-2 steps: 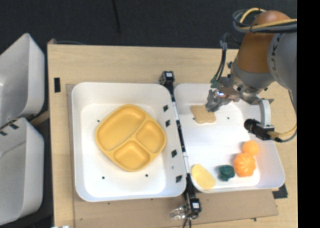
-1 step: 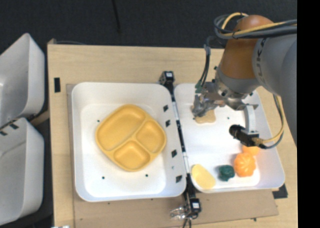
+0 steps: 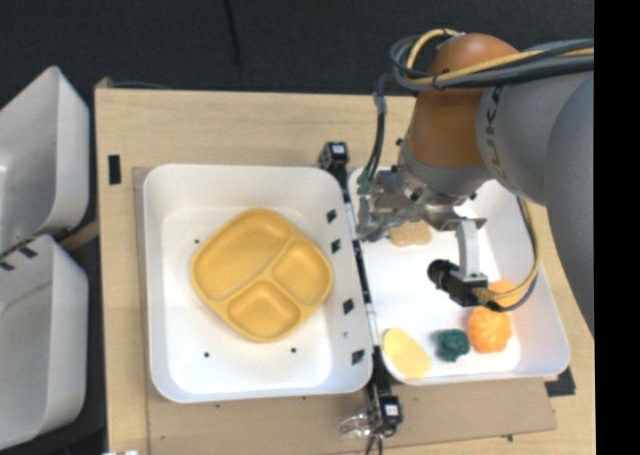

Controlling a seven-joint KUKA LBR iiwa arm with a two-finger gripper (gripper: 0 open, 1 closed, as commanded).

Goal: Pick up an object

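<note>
Tan, flat, biscuit-like object (image 3: 409, 234) lies on the floor of the right white bin (image 3: 530, 343), near its far left part, just beside the divider between the bins. The grey arm with the orange band (image 3: 455, 123) hangs over it from the right, and the gripper (image 3: 385, 211) sits low right above and beside the tan piece; whether it touches or grasps it cannot be told. Along the bin's near edge rest a pale yellow oval piece (image 3: 404, 351), a small dark green lump (image 3: 451, 344) and an orange rounded toy (image 3: 488, 329). The left white bin (image 3: 170, 363) holds a yellow three-compartment plastic plate (image 3: 262, 274).
</note>
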